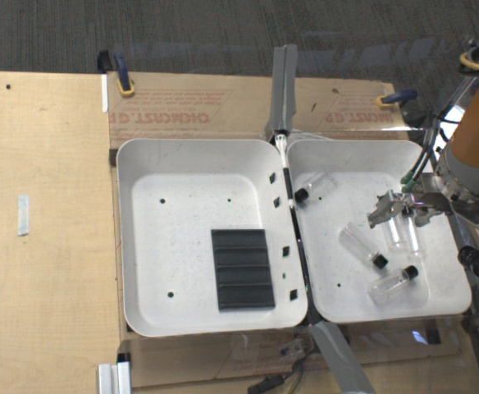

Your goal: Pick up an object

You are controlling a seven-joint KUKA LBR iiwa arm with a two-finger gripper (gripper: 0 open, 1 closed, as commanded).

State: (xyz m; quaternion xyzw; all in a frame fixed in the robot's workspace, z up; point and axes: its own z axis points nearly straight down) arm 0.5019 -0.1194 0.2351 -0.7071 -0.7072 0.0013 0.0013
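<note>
In the camera view, the hand [394, 209] hangs over the right bin [338, 298]. Its metal fingers are too blurred to tell how open they are, and I cannot see anything between them. Three clear vials with black caps lie in this bin. One vial [363, 245] lies diagonally just below the hand, cap pointing away from it. Another vial [394, 282] lies further below. The third vial [313, 188] lies to the hand's left. The left bin [141, 302] holds a black ribbed block [243, 269].

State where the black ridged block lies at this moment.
The black ridged block lies flat in the left bin, in its lower right part, close to the divider between the two bins and apart from the clear vials in the right bin.
</note>
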